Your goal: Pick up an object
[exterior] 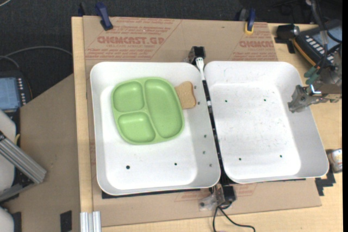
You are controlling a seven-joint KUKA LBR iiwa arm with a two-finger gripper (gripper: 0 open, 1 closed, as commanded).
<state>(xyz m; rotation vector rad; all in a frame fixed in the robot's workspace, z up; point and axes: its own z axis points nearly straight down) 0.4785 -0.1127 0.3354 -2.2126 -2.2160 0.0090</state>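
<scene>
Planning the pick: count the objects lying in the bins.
2, both in the left bin: green divided plate, and tan sponge-like piece touching its right edge.

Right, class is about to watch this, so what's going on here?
A robot arm is set to pick up an object from two white bins. Its gripper sits at the right bin's right edge, holding nothing. The left bin holds a green divided plate with a tan sponge-like piece against its right side.

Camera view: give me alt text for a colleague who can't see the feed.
Two white bins sit side by side on a bench. The left bin holds a green divided plate with a tan slice at its right edge. The claw hangs at the right bin's right rim.
</scene>
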